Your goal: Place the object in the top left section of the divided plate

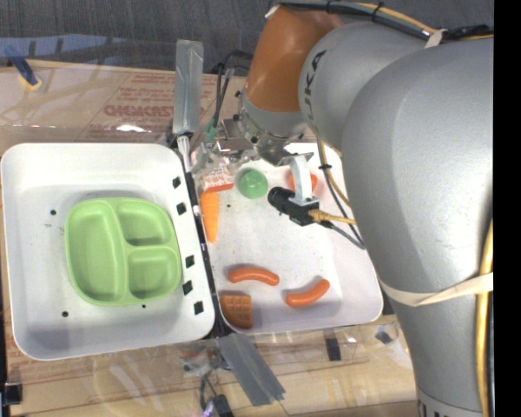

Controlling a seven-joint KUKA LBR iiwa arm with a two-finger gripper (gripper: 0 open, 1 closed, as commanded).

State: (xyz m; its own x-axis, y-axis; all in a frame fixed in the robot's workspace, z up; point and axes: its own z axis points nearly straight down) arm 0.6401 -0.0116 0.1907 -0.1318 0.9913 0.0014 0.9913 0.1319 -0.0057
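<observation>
The gripper (219,156) sits at the right bin's (356,268) upper-left corner, above the carrot (210,213) — finger state unclear; the green plate (122,250) lies mid-left.

Bench (87,85) with 2 white bins (26,233) side by side

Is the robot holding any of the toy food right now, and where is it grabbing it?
Cannot tell. The gripper sits low in the right bin beside the green ball and carrot, hiding any hold.

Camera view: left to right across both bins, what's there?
Green divided plate → carrot → brown bread-like piece → green ball → sausage → second sausage. The gripper sits above the ball.
</observation>
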